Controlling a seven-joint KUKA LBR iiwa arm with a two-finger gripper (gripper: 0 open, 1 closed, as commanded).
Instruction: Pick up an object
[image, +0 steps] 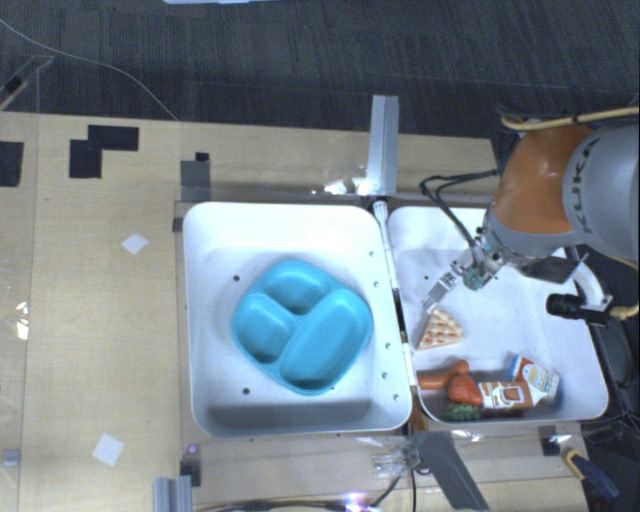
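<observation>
In the right bin (590, 400) lie a pizza slice (439, 329), a red sausage (440, 380), a carrot with a green top (463, 391) and a small juice carton (515, 390). My gripper (440, 291) hangs over the bin's left part, just above and behind the pizza slice. Its fingers (436, 295) point down-left and nothing shows between them. The grey arm with its orange band (535, 190) reaches in from the right.
The left bin (210, 250) holds a blue three-compartment plate (301, 325). A metal divider (393, 300) runs between the two bins. Black cables (450, 185) loop behind the wrist. The toys cluster along the right bin's near edge.
</observation>
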